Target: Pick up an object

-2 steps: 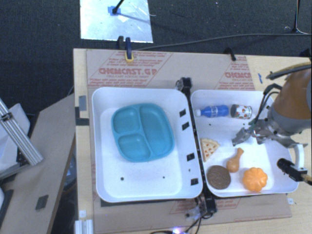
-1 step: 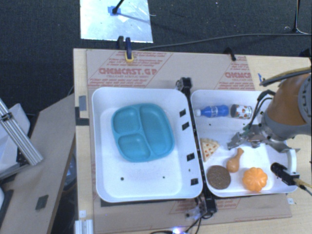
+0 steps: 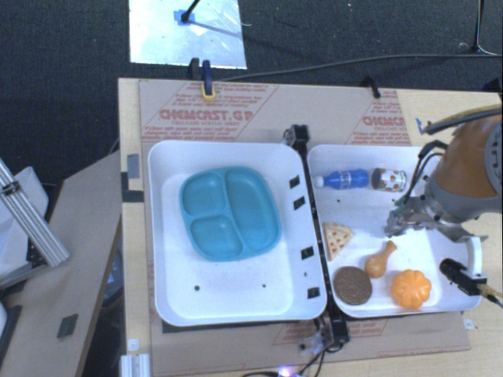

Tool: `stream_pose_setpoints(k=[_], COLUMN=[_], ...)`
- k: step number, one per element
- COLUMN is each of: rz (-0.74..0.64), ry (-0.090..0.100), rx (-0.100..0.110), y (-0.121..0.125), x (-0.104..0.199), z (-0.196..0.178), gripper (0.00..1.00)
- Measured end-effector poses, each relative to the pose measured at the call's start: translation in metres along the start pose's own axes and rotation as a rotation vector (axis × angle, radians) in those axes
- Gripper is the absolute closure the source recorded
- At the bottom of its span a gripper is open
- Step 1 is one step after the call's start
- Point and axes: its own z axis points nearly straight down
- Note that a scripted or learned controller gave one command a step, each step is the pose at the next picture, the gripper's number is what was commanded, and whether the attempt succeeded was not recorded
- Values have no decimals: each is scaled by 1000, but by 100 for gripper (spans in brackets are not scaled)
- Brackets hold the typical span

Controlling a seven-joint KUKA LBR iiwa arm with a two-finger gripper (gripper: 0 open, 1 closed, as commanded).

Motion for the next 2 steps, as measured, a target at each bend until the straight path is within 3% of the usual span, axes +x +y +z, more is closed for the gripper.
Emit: stream_pose_setpoints(k=[2], rz=[-3], ry=[-1], rx=[-3], y=[-4], x=[1], z=[-114], gripper=[100])
